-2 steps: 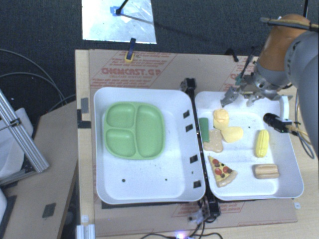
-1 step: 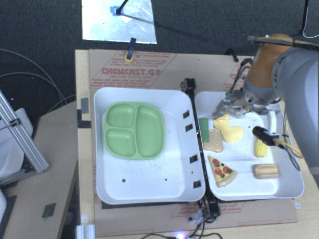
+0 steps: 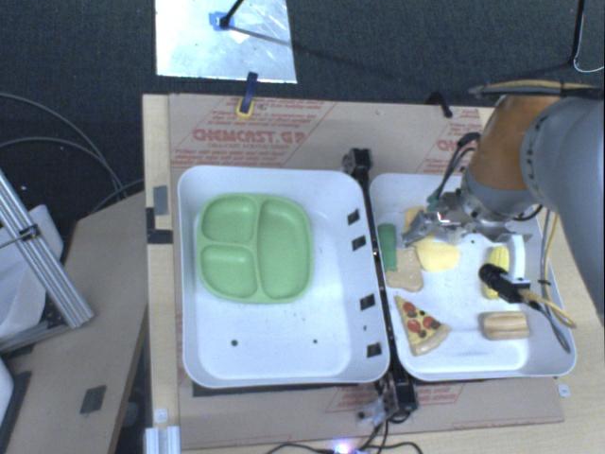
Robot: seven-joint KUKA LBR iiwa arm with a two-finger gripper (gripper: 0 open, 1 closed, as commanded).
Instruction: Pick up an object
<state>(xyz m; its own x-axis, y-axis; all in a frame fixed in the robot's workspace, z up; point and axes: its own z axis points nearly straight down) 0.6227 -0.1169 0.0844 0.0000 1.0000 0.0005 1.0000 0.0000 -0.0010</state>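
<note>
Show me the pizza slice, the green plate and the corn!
pizza slice [image 3: 423, 325], camera view, on its topped middle.
green plate [image 3: 255, 249], camera view, on the divider between compartments.
corn [image 3: 497, 256], camera view, on its yellow upper end.

The one legible marking is red print on the brown cardboard sheet [image 3: 312, 126] that lies under the two bins on the worktop: along its far edge it reads roughly "CHEMCAST", followed by a few characters that look like "G P" but are too blurred to be sure of. More of the same red print shows at the sheet's far right corner and along its near edge, too small and cut off to read.
</note>
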